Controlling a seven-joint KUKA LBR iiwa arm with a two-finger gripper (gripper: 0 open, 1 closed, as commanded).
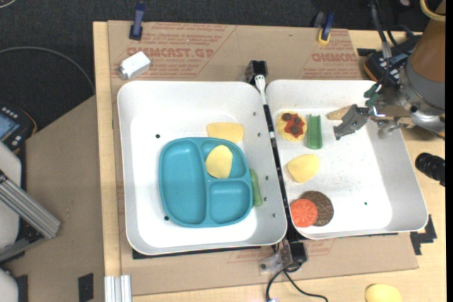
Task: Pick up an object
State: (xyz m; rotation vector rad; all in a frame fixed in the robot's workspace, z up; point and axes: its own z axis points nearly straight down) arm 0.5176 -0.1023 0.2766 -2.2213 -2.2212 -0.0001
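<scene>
Objects for picking lie down the left side of the right bin: a pizza slice with a green block just beside it, a yellow piece below, then a red disc overlapping a brown cookie, leaving bare floor toward that bin's right wall. Over its top right part hovers the gripper, fingers slightly apart and holding nothing. Left of that bin, the left bin holds a teal divided tray with a yellow piece in it; the cardboard behind reads partly "CAST".
</scene>
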